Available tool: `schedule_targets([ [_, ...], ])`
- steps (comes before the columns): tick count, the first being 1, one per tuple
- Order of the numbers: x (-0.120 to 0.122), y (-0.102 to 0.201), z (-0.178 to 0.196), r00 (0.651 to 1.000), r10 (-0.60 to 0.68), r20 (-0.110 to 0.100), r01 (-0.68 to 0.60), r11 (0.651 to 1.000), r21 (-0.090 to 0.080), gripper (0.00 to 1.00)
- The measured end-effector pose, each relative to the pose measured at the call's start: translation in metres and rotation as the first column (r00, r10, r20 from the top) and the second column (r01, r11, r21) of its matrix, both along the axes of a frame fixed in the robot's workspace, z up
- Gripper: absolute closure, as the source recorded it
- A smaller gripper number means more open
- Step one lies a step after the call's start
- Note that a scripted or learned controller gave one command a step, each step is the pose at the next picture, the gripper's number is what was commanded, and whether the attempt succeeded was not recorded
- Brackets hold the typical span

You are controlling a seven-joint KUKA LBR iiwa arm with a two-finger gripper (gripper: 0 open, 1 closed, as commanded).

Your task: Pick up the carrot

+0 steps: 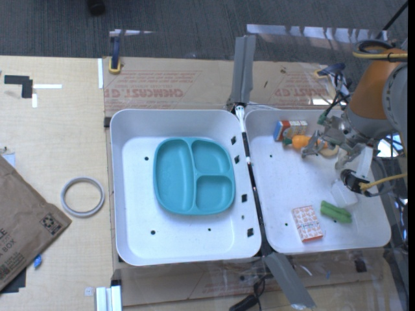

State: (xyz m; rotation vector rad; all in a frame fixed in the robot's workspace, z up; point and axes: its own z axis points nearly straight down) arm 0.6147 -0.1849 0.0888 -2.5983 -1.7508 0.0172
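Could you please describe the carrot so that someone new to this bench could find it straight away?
Look in the right bin, at its far end, where the gripper hovers. The carrot is the small orange piece lying just left of the gripper and beside a little multicoloured box. It is the only orange item there; the other nearby things are a green piece and a patterned carton at the near end.

— Where's the carrot [299, 141]?
— Far end of the right bin [285, 193], beside a small box [290, 129].
— And the gripper [319, 146]?
— Just right of the carrot, low over it.
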Motion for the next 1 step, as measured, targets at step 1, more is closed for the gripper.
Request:
schedule_targets([
  [1, 0.0241, 0.0227, -0.0048, 0.984, -0.166, -0.063, 0.166, 0.986, -0.012, 0.0],
])
